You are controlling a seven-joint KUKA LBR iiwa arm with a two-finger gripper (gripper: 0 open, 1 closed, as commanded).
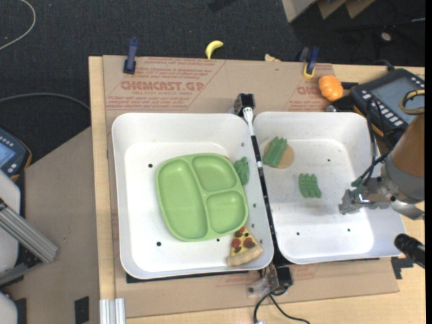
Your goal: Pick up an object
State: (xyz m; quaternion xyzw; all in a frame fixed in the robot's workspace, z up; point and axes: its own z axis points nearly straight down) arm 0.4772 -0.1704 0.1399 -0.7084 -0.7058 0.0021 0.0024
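In the right bin [317, 248], a green ridged toy [310, 185] lies near the middle. Another green piece [275, 151] rests on a tan disc [285, 156] at the bin's back left. My gripper [352, 201] hangs low over the right bin's right side, to the right of the green ridged toy and apart from it. Nothing shows between its fingers. The left bin [131, 201] holds a green divided plate [202, 196], a small green piece [242, 171] at the plate's right edge, and a pizza slice toy [243, 246] at the front right corner.
An orange toy [330, 87] and a yellow banana toy [214, 47] lie on the cardboard behind the bins. Blue clamps [130, 55] hold the board's back edge. A black control pendant [391, 100] sits at the back right. A black bar [255, 155] runs between the bins.
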